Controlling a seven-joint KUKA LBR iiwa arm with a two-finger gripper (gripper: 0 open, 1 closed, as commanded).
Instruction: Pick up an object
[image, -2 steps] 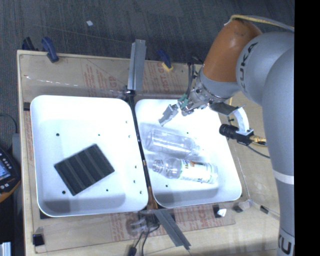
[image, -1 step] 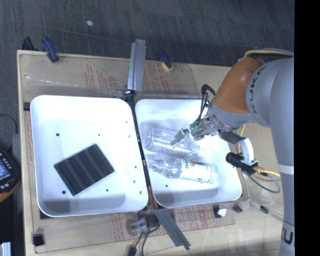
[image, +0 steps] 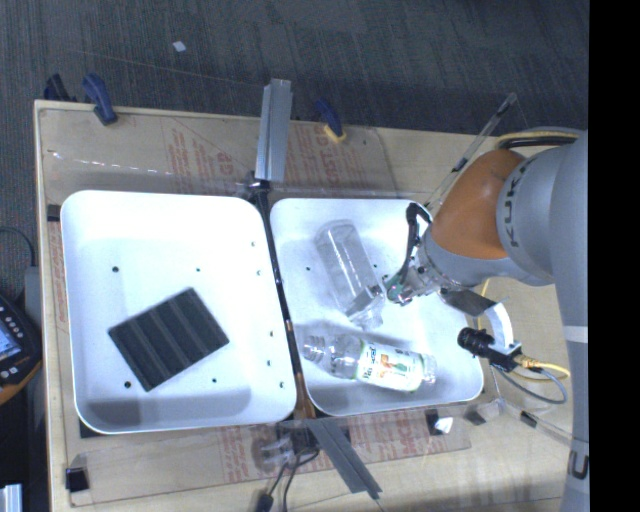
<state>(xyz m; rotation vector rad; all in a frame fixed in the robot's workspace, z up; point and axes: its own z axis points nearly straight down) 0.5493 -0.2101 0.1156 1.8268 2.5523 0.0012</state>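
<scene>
Nothing picked up yet: pincer (image: 397, 292) down in the right bin (image: 300, 225) just beside the clear bottle (image: 349, 270), can't tell its state, second labelled bottle (image: 375, 364) lying nearer, dark ridged pad (image: 168, 337) left.

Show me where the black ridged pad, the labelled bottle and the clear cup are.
black ridged pad (image: 168, 338), camera view, middle of its top face.
labelled bottle (image: 385, 366), camera view, on its printed label.
clear cup (image: 347, 268), camera view, middle of its side wall.

Right bin (image: 300, 225) is crowded: arm (image: 500, 215), clear bottle (image: 350, 270), labelled bottle (image: 385, 365). Left bin (image: 90, 240) is open around the ridged black slab (image: 168, 337).
</scene>
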